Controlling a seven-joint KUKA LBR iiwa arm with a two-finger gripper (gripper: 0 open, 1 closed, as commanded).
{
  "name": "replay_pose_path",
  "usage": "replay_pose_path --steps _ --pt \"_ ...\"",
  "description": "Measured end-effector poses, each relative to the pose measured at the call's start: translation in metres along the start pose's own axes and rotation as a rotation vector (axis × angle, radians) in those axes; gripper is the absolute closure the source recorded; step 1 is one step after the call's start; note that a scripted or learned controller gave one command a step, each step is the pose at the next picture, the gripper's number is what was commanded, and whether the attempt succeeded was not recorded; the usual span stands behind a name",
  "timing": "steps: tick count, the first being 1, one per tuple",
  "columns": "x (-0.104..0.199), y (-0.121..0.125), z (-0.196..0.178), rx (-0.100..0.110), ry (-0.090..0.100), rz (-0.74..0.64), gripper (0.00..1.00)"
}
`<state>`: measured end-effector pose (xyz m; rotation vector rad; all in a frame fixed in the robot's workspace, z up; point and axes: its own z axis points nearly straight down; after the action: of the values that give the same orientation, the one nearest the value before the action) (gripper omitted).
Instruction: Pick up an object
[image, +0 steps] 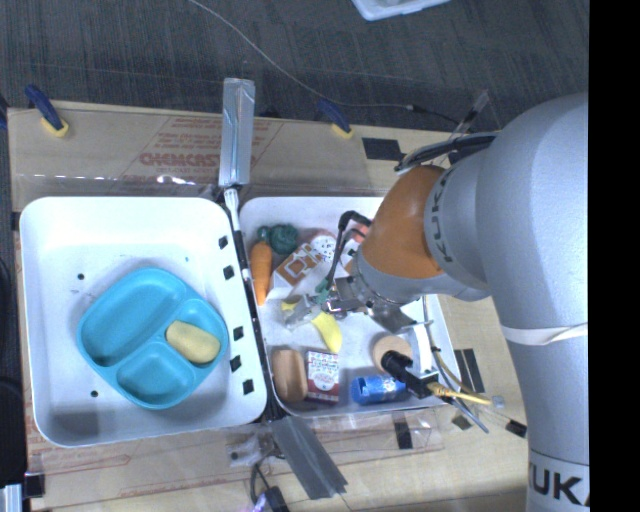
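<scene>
Pincer (322, 298) low among right bin (300, 208) clutter, its grip state unreadable, partly hidden under the wrist.

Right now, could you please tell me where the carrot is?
The carrot lies in the right bin, along its left wall near the divider between the bins, just below a dark green item and left of a brown packet.

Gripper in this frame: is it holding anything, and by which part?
Cannot be told. The gripper is down in the right bin among the objects, above the banana.
</scene>
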<state>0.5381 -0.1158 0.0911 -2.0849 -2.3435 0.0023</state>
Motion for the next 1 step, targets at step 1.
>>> replay_pose_path --steps 1 --pt "0.0003 0.0004 -0.0097 0.001 0.001 -0.005 1.00"
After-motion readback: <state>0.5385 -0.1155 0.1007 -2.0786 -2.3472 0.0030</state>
